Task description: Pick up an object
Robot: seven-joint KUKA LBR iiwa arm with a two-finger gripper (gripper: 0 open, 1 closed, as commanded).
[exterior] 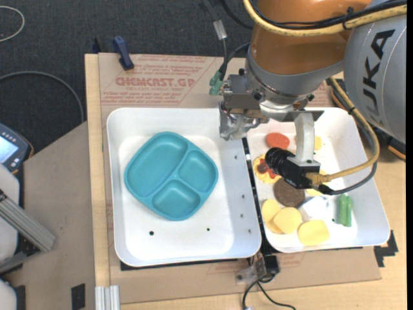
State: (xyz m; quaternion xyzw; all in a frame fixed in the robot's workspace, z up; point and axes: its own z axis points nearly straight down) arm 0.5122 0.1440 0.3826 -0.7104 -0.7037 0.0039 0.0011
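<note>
Dark carpet surrounds a surface covered by a brown cardboard sheet [155, 79], on which two shallow white bins sit side by side. The left bin [116, 173] holds a teal divided plate [171, 174], lying flat near its middle. The right bin [369, 173] holds a cluster of small play-food pieces: an orange-red piece [279, 139] at the far side, a brown disc [288, 194] in the middle, yellow slices [288, 219] at the near edge and a green piece [344, 210] to the right.

The gripper [231, 126] hangs at the far end of the wall where the two bins meet, just right of the plate and left of the orange-red piece. Whether it is open or closed cannot be told from this angle, and nothing is visibly held.

The main risk seems to be position. Poised over the shared rims, a straight descent would likely strike the bin walls and close on nothing. If it goes for the plate, the low, smooth rim offers little to pinch and could slide away. If it goes for the right bin, the pieces lie touching or close together, so the gripper could nudge neighbours aside or catch two at once, and the thin flat slices may slip out.
</note>
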